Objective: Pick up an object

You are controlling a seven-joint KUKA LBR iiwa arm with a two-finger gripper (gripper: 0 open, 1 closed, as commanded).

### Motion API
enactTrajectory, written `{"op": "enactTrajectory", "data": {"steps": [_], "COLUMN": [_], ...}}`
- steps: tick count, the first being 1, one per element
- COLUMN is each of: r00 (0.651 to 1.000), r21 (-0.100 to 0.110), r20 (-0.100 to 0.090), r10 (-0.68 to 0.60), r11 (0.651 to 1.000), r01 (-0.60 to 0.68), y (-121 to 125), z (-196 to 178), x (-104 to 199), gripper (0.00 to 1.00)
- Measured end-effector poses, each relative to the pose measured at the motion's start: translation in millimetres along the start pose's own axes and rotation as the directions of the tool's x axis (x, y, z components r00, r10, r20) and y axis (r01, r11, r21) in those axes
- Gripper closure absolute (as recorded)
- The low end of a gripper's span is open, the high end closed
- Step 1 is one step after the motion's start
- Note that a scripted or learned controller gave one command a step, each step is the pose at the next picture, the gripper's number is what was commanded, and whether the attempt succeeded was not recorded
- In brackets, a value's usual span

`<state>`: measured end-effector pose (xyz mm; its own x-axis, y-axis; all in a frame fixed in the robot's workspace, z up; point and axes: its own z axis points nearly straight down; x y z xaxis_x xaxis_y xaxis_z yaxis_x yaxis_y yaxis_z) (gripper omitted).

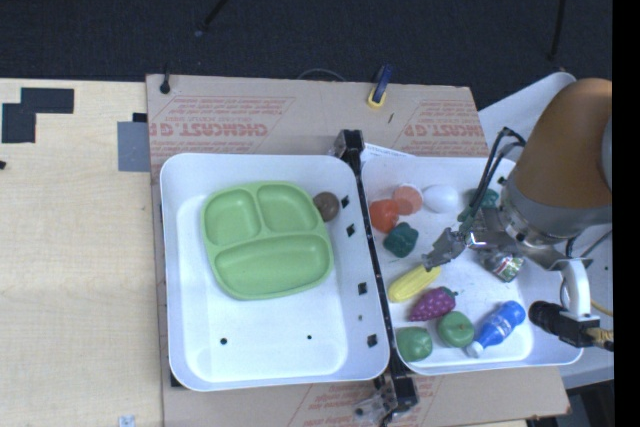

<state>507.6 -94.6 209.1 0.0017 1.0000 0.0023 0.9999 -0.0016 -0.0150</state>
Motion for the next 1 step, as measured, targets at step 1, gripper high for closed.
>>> {"op": "enactTrajectory", "data": {"steps": [1], "r00": [1.000], "r21": [-0.011], "r20": [0.001], "r10": [-0.002], "r11": [1.000], "r01": [0.002], "y": [2.5], "z": [-5.7], "x": [-0.3], "gripper": [0.00]}}
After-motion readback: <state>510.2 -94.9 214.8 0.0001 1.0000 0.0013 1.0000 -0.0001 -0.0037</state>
